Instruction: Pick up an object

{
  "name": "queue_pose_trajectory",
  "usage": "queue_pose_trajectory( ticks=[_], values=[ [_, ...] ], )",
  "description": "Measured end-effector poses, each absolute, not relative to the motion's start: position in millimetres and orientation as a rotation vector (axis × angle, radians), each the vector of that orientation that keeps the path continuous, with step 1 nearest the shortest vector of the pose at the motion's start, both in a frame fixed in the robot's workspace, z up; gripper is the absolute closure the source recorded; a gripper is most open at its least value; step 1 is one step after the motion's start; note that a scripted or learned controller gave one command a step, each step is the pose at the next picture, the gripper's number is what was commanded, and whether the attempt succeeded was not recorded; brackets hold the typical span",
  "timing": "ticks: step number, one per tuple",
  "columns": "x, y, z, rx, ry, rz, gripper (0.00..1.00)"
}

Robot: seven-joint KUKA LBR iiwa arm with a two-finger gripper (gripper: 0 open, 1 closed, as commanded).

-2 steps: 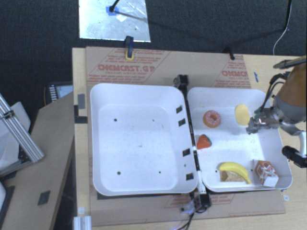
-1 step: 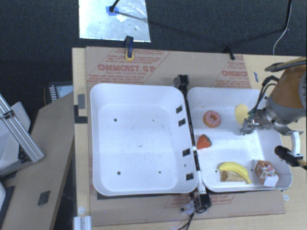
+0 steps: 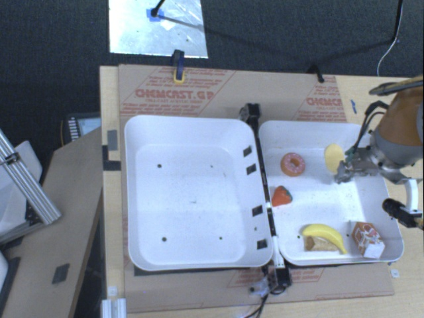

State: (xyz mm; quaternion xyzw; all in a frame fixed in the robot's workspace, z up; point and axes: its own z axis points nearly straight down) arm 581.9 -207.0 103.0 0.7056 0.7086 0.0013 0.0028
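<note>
I read the banana (image 3: 324,233) as lying below and left of the gripper (image 3: 344,175), long axis crosswise; the yellow object (image 3: 334,155) sits just above-left of the tip, the donut (image 3: 292,164) further left; gripper state: I cannot tell, nothing visibly held.

Dark blue-grey carpet floor (image 3: 53,38) across the upper frame, reflective silver sheet (image 3: 158,18) at upper centre, tan bench top (image 3: 79,177) at left, printed cardboard underlay (image 3: 218,88), aluminium framing (image 3: 23,181) at far left, black cables (image 3: 265,45) crossing the floor.
</note>
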Motion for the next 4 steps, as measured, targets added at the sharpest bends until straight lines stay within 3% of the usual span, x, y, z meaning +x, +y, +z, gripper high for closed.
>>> queue_pose_trajectory(
  ticks=[4],
  values=[
    [585.6, -208, 146, 2.200, 2.219, 0.014, 1.00]
  ],
)
